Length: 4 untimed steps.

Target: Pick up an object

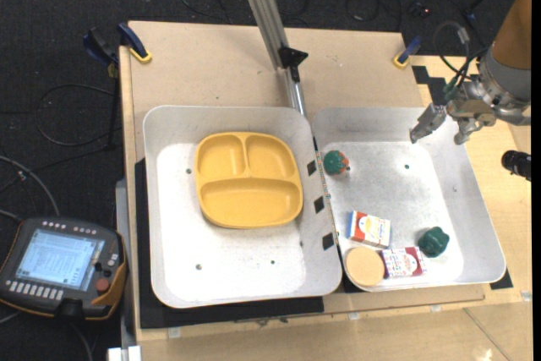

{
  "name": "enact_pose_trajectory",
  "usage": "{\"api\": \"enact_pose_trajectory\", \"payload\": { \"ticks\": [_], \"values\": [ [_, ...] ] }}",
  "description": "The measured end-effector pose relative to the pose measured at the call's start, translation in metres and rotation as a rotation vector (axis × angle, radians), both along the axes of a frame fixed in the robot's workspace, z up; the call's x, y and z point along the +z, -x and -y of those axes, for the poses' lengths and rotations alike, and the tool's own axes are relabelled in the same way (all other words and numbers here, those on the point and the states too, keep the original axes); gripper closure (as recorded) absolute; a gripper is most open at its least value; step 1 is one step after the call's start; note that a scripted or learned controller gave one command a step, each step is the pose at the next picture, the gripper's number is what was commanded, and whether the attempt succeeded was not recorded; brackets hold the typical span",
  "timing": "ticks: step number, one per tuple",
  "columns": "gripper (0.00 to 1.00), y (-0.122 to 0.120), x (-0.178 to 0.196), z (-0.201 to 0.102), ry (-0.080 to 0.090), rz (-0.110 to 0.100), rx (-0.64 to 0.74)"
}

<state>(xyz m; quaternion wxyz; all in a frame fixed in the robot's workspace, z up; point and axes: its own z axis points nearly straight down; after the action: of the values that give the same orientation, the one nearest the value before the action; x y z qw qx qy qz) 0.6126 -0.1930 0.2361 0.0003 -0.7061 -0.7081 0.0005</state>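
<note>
A: How do the fingers stand?

B: Spread, 2 dark tips apart, pinching nothing, above the far right corner of the right bin.

A: And the objects?

B: A green-and-red ball lies by the left wall; an orange-and-white box, tan disc, red packet and green lump crowd the near edge. The bin's middle is open. The yellow divided plate sits in the left bin.

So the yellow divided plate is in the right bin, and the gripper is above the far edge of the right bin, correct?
Not quite. The camera view shows the yellow divided plate lying in the left bin, not the right bin. The rest stands: the gripper is above the far edge of the right bin.
</note>
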Motion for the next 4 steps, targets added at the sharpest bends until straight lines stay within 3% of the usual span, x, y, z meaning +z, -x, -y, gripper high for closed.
{"api": "enact_pose_trajectory", "payload": {
  "ticks": [1,4],
  "values": [
    [0.00,0.000,0.000,0.000,0.000,0.000,0.000],
    [0.00,0.010,-0.143,-0.009,0.000,-0.001,-0.002]
  ]
}}
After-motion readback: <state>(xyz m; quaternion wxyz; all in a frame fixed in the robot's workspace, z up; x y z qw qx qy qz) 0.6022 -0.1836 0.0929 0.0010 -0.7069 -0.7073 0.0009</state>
